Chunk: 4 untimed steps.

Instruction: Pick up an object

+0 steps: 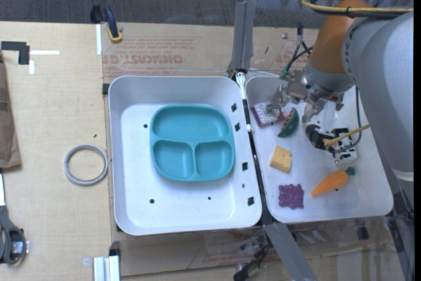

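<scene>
My gripper (297, 105) hangs over the back left part of the right bin (368, 204), its fingers spread open. A dark green pod-shaped toy (288, 124) lies just below and between them, not held. A small pink and white packet (264, 114) rests to the left of the fingers, against the bin's left wall. Further forward lie a yellow cheese wedge (281, 159), a purple grape cluster (291, 195) and an orange carrot (330, 182).
The left bin (125, 161) holds a teal divided plate (193, 143). On the bench to the left lie a grey ring (86, 164) and scissors (12, 241). The grey arm (385, 76) covers the right bin's back right corner.
</scene>
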Each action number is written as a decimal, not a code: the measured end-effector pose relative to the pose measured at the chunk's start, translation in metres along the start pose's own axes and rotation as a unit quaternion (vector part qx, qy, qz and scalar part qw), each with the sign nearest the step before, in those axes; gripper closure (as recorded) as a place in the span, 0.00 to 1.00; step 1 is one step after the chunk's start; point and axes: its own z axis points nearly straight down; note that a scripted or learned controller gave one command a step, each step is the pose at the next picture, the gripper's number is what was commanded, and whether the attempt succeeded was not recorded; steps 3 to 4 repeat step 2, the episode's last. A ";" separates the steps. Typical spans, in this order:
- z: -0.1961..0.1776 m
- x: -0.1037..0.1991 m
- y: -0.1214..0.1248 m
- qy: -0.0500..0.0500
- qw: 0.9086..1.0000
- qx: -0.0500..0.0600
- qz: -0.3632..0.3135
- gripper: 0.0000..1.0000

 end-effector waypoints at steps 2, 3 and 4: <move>-0.105 -0.006 0.011 -0.001 0.997 0.003 -0.075 0.00; -0.105 -0.006 0.011 -0.001 0.997 0.003 -0.075 0.00; -0.105 -0.006 0.011 -0.001 0.997 0.003 -0.075 0.00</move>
